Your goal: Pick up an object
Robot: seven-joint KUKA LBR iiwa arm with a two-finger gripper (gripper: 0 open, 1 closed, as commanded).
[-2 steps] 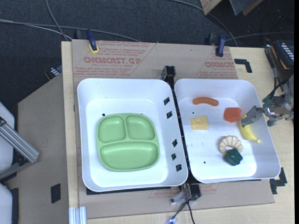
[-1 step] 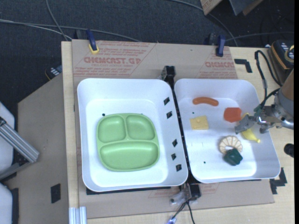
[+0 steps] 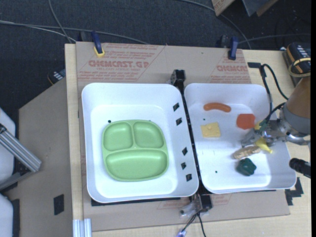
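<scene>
The right white bin (image 3: pixel 276 179) holds several small things. An orange sausage (image 3: pixel 217 107) lies at its back, with a yellow cheese square (image 3: pixel 211 130) in front of it. An orange-red block (image 3: pixel 246 121) sits to the right. A tan bread-like piece (image 3: pixel 246 152) and a dark green lump (image 3: pixel 246 167) lie nearer the front. A small yellow piece (image 3: pixel 264 145) rests right beside the tan piece. My gripper (image 3: pixel 256 135) is low over the bin's right side, just above the yellow piece and the tan piece, below the orange-red block.
The left white bin (image 3: pixel 91 132) holds a green divided plate (image 3: pixel 135 149). Black clips line the wall between the bins. The grey arm (image 3: pixel 298 117) comes in over the right bin's right edge. Cables and blue clamps sit along the board's back edge.
</scene>
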